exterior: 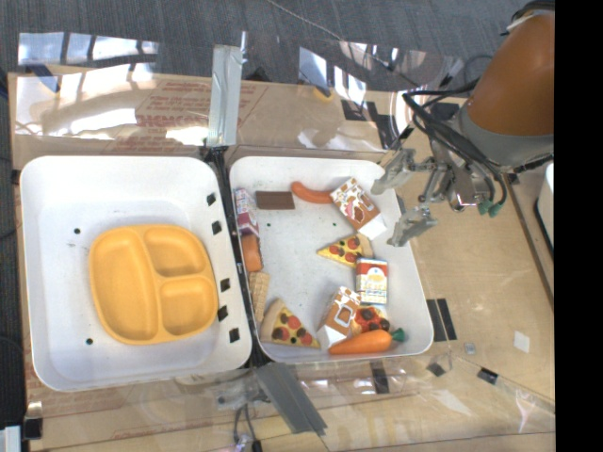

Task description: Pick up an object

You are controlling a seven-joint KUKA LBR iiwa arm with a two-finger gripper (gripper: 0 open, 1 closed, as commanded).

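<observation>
My gripper point(401, 201) hangs over the right rim of the right bin point(410, 281), open, with nothing between its fingers point(412, 226). Just left of it in the bin lies a small printed carton point(354, 202), with a red sausage point(311, 193) and a brown bar point(273, 200) further left. Below them are a pizza slice point(344, 249) and a juice box point(373, 281). Another carton point(343, 311), a carrot point(362, 343) and a second pizza slice point(286, 328) lie at the bin's near end.
The left bin point(47, 205) holds a yellow divided plate point(151, 282). A wafer cone point(259, 292) and a wrapped snack point(245, 211) lie along the right bin's left wall. Cables point(452, 144) hang from the wrist above the bench.
</observation>
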